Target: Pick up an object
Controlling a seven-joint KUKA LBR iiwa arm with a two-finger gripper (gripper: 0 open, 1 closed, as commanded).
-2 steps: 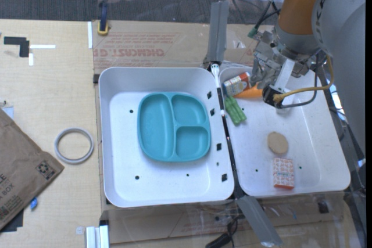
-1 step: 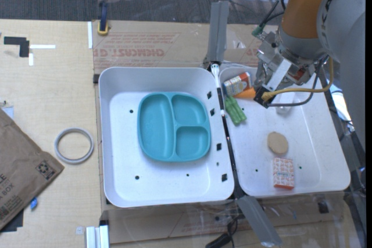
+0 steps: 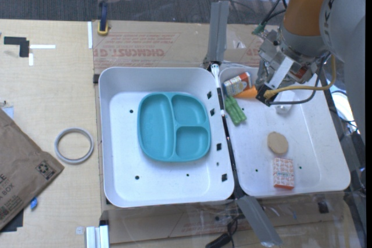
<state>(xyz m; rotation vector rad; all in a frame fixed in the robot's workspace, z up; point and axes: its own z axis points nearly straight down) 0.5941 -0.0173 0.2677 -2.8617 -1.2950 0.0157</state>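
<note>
My gripper [image 3: 263, 74] hangs over the far left part of the right bin [image 3: 325, 142], under the grey arm with its orange band. Just to its left lie a small can with a pale label [image 3: 235, 83] and an orange carrot-like piece [image 3: 249, 92]. A green oblong item [image 3: 235, 111] rests against the bin's left wall. Nearer the front sit a tan round disc [image 3: 278, 143] and a small red and white box [image 3: 283, 173].
The left bin [image 3: 116, 125] holds a teal divided plate [image 3: 174, 126]. On the bench to the left lie a grey ring [image 3: 74, 144] and a brown cardboard box [image 3: 20, 171]. A grey post [image 3: 218, 32] stands behind the bins.
</note>
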